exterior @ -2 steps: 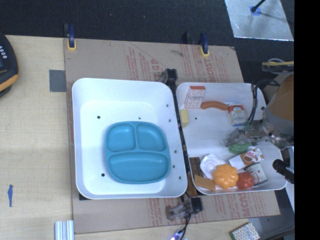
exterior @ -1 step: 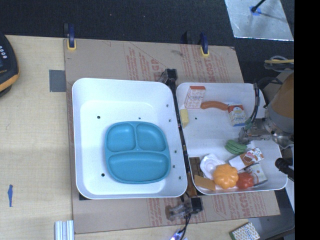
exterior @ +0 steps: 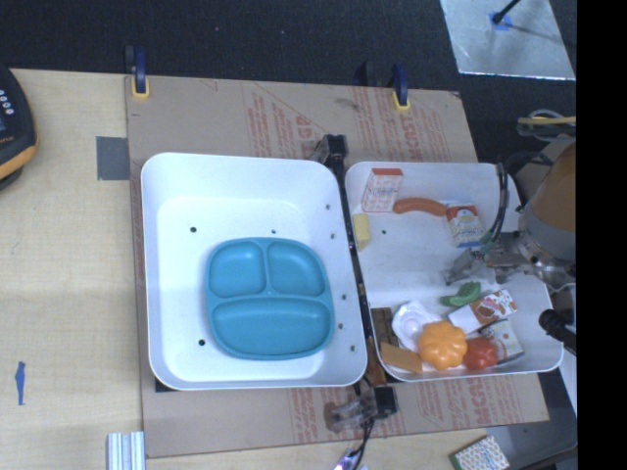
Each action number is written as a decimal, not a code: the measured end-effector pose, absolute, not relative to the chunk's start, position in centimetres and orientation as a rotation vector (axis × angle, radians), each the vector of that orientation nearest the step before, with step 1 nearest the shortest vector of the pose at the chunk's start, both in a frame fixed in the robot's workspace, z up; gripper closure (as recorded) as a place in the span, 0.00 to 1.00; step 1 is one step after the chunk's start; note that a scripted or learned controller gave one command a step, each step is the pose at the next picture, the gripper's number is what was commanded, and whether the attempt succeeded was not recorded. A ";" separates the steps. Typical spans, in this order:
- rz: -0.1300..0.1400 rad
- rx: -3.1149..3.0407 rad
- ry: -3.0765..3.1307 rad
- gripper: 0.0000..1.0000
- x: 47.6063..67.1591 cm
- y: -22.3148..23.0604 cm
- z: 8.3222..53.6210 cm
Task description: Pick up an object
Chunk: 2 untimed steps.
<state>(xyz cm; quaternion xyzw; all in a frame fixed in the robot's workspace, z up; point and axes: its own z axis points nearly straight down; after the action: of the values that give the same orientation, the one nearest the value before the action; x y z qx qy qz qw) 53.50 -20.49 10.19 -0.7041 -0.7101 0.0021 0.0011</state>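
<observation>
The right bin [exterior: 431, 176] holds several small items. A white and red carton [exterior: 382, 189] lies at its back left, with an orange-red sausage [exterior: 423, 206] and a second small carton [exterior: 463, 223] to its right. Toward the front lie a green piece [exterior: 462, 295], a red and white packet [exterior: 493, 306], a white piece [exterior: 413, 318], an orange pumpkin [exterior: 442, 344] and a red tomato [exterior: 480, 354]. My gripper [exterior: 477, 260] is low in the right bin's right half, between the second carton and the green piece. Nothing shows in its grasp.
The left bin [exterior: 162, 262] holds a blue divided plate [exterior: 269, 297]. A yellow piece [exterior: 361, 230] lies by the wall between the bins. A brown piece [exterior: 400, 358] lies at the right bin's front left. The arm's orange band [exterior: 552, 199] hangs over the right rim.
</observation>
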 end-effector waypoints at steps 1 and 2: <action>0.000 -2.217 -2.226 0.00 51.4 -21.2 9.3; -0.002 -2.214 -2.230 0.00 56.5 -20.7 9.3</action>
<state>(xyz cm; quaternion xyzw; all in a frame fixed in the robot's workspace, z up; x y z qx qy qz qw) 56.46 -20.70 9.25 -0.7046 -0.7096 -0.0005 -0.0006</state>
